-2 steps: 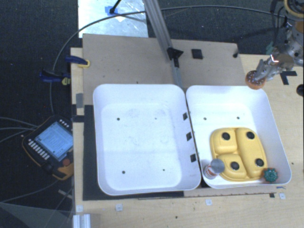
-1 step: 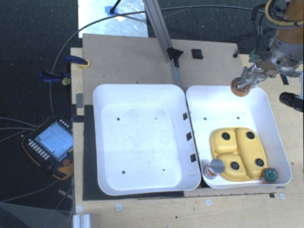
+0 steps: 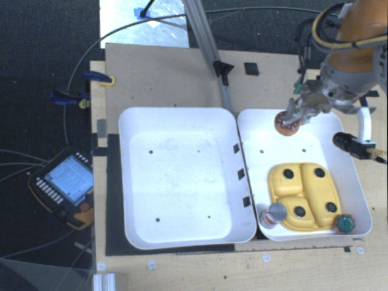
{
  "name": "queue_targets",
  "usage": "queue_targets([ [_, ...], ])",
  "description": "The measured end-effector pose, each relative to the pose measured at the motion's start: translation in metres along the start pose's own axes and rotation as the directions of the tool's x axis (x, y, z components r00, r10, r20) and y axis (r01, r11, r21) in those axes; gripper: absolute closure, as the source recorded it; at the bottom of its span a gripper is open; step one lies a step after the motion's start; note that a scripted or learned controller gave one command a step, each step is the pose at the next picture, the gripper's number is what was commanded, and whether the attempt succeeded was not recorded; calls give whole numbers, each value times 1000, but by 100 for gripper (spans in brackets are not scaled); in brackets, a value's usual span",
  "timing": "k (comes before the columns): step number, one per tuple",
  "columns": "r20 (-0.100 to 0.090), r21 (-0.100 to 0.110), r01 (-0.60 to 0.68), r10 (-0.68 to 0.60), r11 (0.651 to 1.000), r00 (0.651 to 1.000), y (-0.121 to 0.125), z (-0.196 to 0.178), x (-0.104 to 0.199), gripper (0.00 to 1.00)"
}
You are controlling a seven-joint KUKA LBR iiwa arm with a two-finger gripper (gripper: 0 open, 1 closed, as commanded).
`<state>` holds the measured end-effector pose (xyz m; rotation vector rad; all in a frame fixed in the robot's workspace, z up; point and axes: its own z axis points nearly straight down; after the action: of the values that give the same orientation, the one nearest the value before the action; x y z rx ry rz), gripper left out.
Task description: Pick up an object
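Teal ball, grey cap, yellow block in right bin; gripper at far edge holding brown disc between its fingers; lift straight, slowly, clear of rim.

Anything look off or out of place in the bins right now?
Nothing stands out. The yellow moulded plastic piece, small grey-capped object and small teal ball lie in the right bin; nothing spilled.

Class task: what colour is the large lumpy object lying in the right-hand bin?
Yellow, with four dark round spots; the camera view shows it plainly.
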<state>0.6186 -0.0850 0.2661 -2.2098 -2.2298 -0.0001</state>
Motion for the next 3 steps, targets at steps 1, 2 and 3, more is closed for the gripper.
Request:
queue_targets([
  [1, -1, -1, 0, 0, 1000, 1000, -24, -3, 52, 100],
  [2, -1, 0, 2, -2, 1000, 1000, -45, 1, 109, 100],
  [3, 0, 1, 0, 0, 1000, 1000, -67, 22, 154, 100],
])
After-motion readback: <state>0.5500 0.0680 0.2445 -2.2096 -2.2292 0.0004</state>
